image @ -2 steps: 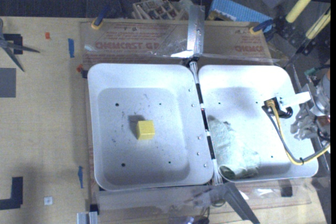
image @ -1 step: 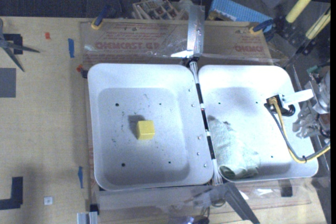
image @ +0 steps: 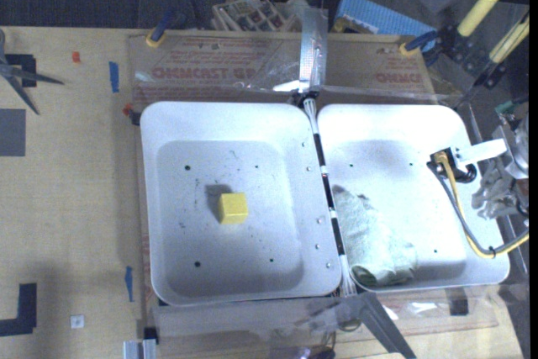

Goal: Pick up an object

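The pale wooden surface (image: 67, 206) carried two shallow white bins that met at a central divider (image: 318, 155). The left bin (image: 155, 181) lay to the divider's left and the right bin (image: 395, 126) to its right.

A rolled grey-white cloth (image: 370, 235) lay in the right bin, just right of the divider. Its long axis slanted away from the divider toward the bin's near edge.

The tool (image: 498, 193) hung at the outer rim of the right bin, on the far side from the divider and well apart from it. It was too blurred at the frame's edge to tell whether it was released or clenched, and nothing could be seen in its grip.

A small yellow block (image: 234, 208) sat alone on the floor of the left bin, left of the divider and near that bin's middle. It looked about as wide as it was long, so it offered no clear long axis.

Both things lay to the tool's left as the camera saw it. The cloth was on the tool's own side of the divider and was judged the nearer target. Reaching the block would have meant crossing the divider and the whole right bin.

Red lettering (image: 210, 73) on the brown board (image: 277, 55) beyond the divider's far end seemed to read "CHEMCAST", with glare over the rest. A shorter red fragment further right was unreadable.
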Available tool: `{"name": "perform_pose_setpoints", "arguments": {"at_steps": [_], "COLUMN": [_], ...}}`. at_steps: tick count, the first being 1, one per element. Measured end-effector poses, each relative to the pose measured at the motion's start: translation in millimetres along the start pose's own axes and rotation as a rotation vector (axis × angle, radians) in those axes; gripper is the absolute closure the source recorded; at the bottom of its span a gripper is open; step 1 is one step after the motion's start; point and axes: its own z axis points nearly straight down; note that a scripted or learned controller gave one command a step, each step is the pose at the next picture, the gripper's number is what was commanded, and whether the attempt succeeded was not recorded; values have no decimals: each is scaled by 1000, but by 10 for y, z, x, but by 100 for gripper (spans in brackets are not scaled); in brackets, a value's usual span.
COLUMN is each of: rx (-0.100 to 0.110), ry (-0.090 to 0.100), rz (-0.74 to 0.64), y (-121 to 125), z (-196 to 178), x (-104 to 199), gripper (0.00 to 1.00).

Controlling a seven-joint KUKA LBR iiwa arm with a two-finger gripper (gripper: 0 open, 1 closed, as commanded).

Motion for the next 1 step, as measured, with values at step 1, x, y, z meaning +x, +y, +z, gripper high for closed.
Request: {"name": "perform_pose_setpoints", "arguments": {"at_steps": [1], "rx": [0], "ry": [-1], "rz": [1], "y": [8], "z": [-95], "x": [0], "gripper": [100]}}
